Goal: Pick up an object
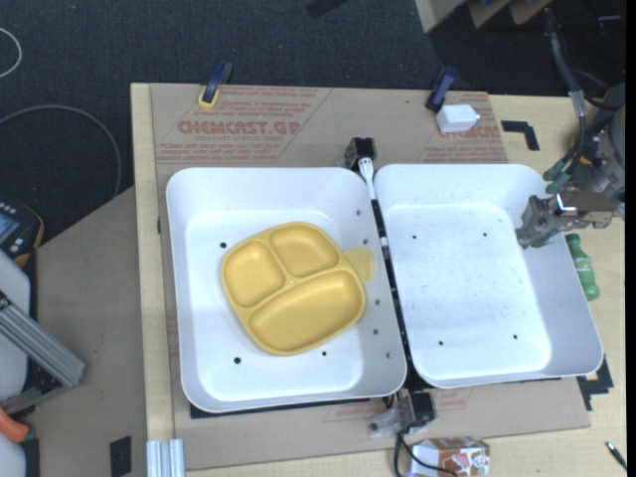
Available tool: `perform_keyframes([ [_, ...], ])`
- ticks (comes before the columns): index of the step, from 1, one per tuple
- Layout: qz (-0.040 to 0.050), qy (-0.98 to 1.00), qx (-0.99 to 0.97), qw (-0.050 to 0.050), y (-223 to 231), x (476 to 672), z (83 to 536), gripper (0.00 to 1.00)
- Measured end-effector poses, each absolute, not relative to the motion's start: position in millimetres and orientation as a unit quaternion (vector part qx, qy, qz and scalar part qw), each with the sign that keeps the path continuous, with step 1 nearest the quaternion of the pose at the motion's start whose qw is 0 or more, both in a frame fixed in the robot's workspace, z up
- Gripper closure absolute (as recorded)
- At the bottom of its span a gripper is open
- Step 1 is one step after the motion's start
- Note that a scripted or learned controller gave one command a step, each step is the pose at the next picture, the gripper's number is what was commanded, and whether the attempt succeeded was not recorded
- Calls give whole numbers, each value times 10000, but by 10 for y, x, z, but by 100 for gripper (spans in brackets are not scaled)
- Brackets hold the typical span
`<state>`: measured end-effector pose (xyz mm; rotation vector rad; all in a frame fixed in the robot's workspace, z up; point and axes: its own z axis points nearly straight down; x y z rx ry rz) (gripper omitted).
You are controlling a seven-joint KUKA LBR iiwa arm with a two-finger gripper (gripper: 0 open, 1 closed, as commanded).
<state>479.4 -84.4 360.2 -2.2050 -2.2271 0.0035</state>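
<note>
Yellow divided plate (292, 286) in left bin (189, 266), long axis slanting up-right

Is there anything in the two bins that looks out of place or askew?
The yellow divided plate in the left bin lies rotated, not square with the bin walls. A green object rests on the right bin's right rim, near the hand, rather than on the floor. Nothing looks spilled or broken.

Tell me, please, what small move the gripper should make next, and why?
Probably travel left toward the yellow tray. The gripper sits at the right bin's right edge, by a green object on its rim, while the tray lies in the left bin, apart from it.
</note>
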Motion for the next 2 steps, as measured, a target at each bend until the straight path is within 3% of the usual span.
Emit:
perform_keyframes([
  [1, 12, -7134, -7007, 45, 1023, 4775, 3094, 100],
  [2, -43, -7047, -7095, -47, 290, 4803, 4032, 100],
])
